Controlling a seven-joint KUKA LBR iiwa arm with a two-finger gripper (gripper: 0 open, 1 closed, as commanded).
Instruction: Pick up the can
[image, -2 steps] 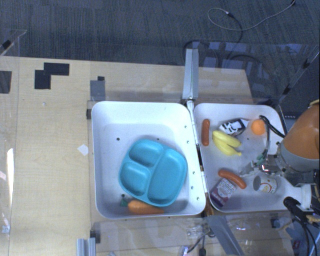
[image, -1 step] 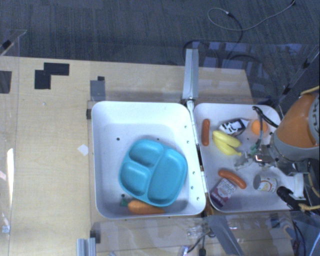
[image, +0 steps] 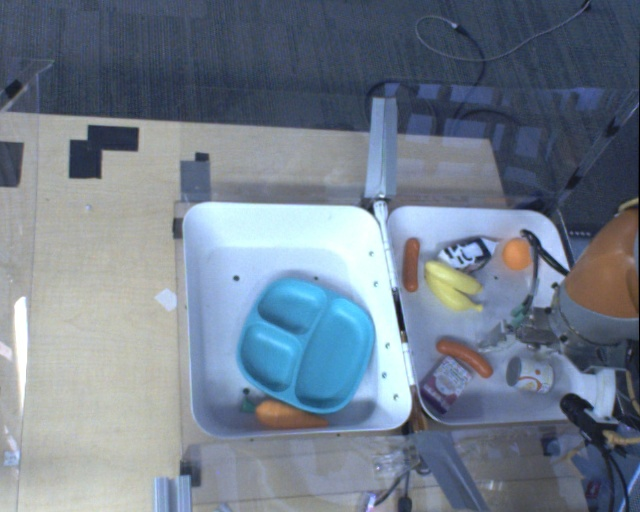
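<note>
Can (image: 446, 384) lies on its side at right bin's (image: 500, 416) near edge, touching a sausage (image: 465, 357) | gripper (image: 503, 335) hovers just beyond, its state unclear | bananas (image: 452, 284) farther back | blue divided plate (image: 306, 345) in left bin (image: 215, 300).

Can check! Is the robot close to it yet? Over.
End effector low in right bin, beside the can. Can on its side, not held. Hot dog and pouch close by.
</note>
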